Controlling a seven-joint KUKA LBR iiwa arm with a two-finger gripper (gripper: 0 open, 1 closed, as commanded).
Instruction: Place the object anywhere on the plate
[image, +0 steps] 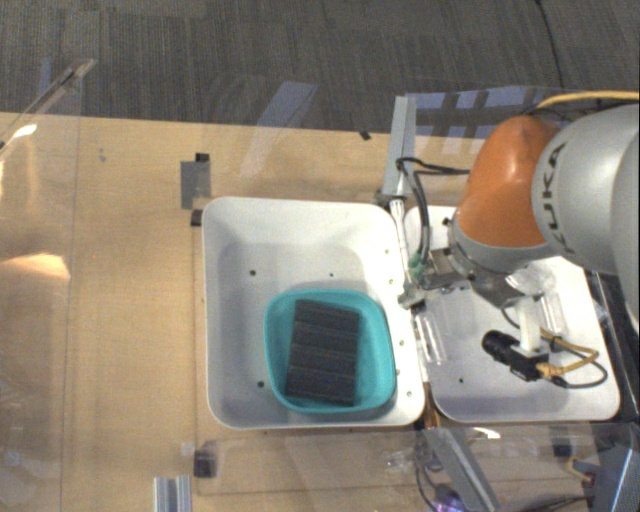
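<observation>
You see the dark ribbed block (323, 352) lying flat on the teal plate (378, 345). It is a little to the 9 o'clock side of the plate's middle, and its long side runs nearly from 12 to 6 o'clock, leaning slightly toward 1 o'clock. All of the block is inside the plate's rim. The plate stands in the left bin (235, 300), in the part of the floor toward 5 o'clock, and its edge is close to the bin's wall at 6 o'clock and at 3 o'clock.

The arm (600, 180) comes in from 2 o'clock, and its orange band (505, 195) hangs over the 12 o'clock side of the right bin (530, 400). You find the gripper (430, 335) low at the 9 o'clock edge of the right bin, just beside the wall where the two bins meet. It is apart from the plate and from the block. Nothing is seen in its grasp. Whether it stands wide or narrow, you cannot tell from this angle, because it is pale and small against the white bin.

Both bins rest on the wooden bench (100, 300).
</observation>
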